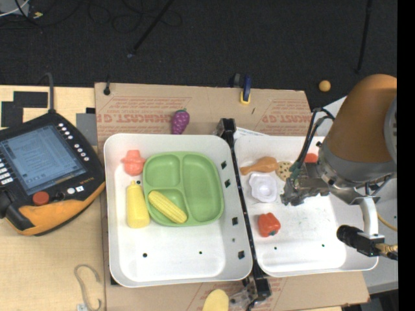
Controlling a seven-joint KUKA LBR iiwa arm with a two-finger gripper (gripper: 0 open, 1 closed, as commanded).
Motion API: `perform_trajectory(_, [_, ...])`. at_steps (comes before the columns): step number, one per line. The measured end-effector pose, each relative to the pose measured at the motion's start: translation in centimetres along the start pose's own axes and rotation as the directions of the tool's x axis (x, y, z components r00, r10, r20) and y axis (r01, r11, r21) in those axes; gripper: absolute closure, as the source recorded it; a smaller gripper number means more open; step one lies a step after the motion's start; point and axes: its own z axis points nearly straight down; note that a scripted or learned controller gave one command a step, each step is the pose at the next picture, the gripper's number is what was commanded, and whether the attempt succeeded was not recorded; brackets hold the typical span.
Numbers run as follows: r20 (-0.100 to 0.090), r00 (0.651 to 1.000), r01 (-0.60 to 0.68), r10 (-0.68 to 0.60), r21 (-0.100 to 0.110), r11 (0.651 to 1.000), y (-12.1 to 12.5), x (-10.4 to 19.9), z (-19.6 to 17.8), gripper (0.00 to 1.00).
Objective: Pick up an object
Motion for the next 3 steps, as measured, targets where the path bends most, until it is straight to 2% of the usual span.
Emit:
perform_trajectory(1, [0.001,1.0,-0.002,0.002,0.0,1.0,0.3,4.8,0.4,1.0])
perform_trajectory(2, [0.002,1.0,-0.003,0.003,0.0,1.0,-0.1,7.5,0.7,1.0])
perform_trajectory(3, [0.002,1.0,-0.004,0.004,0.0,1.0,-0.2,6.8,0.6,1.0])
